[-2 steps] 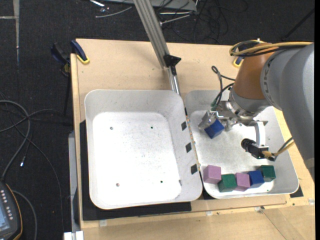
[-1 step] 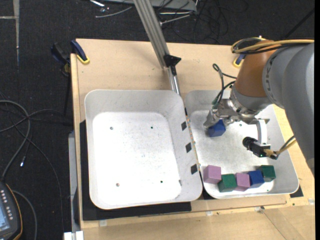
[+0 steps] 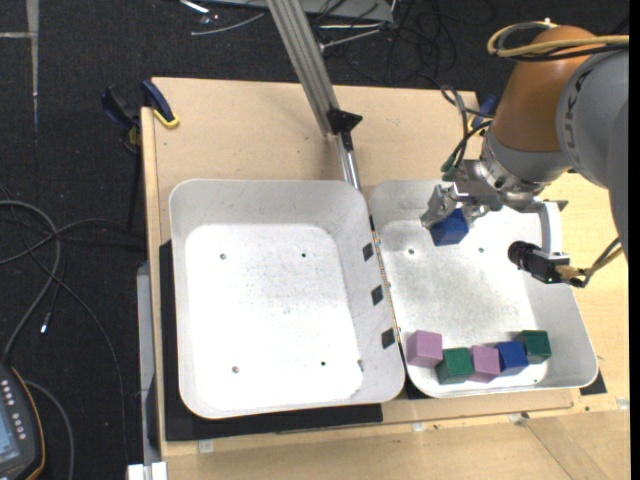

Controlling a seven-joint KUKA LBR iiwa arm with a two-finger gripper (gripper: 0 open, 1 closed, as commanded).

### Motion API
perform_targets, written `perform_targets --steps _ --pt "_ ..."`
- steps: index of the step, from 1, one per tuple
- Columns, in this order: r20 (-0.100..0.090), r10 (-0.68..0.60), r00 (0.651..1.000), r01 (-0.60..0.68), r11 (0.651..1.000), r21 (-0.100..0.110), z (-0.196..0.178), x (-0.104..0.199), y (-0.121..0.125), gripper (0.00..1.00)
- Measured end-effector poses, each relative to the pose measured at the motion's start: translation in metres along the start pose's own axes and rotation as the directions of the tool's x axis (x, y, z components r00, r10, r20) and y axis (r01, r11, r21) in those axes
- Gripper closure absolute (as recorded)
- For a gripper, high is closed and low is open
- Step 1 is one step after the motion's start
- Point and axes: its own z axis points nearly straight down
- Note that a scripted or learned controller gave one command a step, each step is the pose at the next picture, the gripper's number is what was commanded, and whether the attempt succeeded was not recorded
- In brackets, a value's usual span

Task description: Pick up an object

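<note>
You had the gripper [image 3: 449, 211] clenched on the blue block [image 3: 451, 228] near the right bin's [image 3: 575, 318] far edge, so a straight, steady lift without tilting would have served best.

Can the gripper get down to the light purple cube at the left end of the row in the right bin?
Probably yes: the light purple cube is open from above, but the gripper seems to hold a blue cube.

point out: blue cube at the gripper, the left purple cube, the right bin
blue cube [image 3: 452, 229]: camera view, its front face, at the gripper.
left purple cube [image 3: 426, 348]: camera view, its top face.
right bin [image 3: 470, 293]: camera view, bare floor mid-bin.
</note>
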Motion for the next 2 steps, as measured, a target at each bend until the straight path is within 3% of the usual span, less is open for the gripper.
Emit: perform_targets --steps 1,2 --pt "0.000 -0.001 1.000 0.001 1.000 0.007 -0.005 0.000 -0.001 1.00" --pt "-0.005 -0.006 1.000 0.006 1.000 0.013 -0.004 0.101 -0.083 1.00"
